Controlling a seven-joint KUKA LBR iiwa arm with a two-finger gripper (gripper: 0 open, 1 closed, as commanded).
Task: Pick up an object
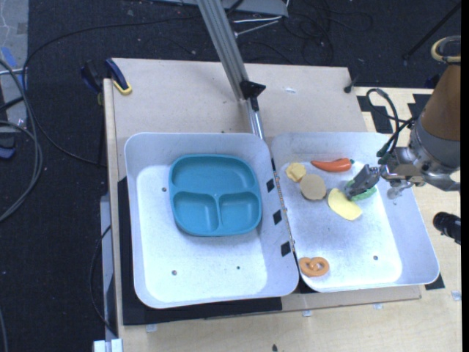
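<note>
In the right bin [410,262], my gripper [362,182] hangs low over a small green item [366,193], which is partly hidden under it. A yellow lemon-like piece [344,205] lies just left and in front of the green item. Further left sit a tan round piece [314,188] and a small yellow chunk [295,171]. A red-orange chili [331,165] lies behind them. An orange pretzel-shaped ring [314,267] rests near the bin's front left corner.
The left bin [146,270] holds a blue divided plate [216,195]. A slanted metal pole [223,35] ends at the rear between the bins. The right bin's front and right floor is bare.
</note>
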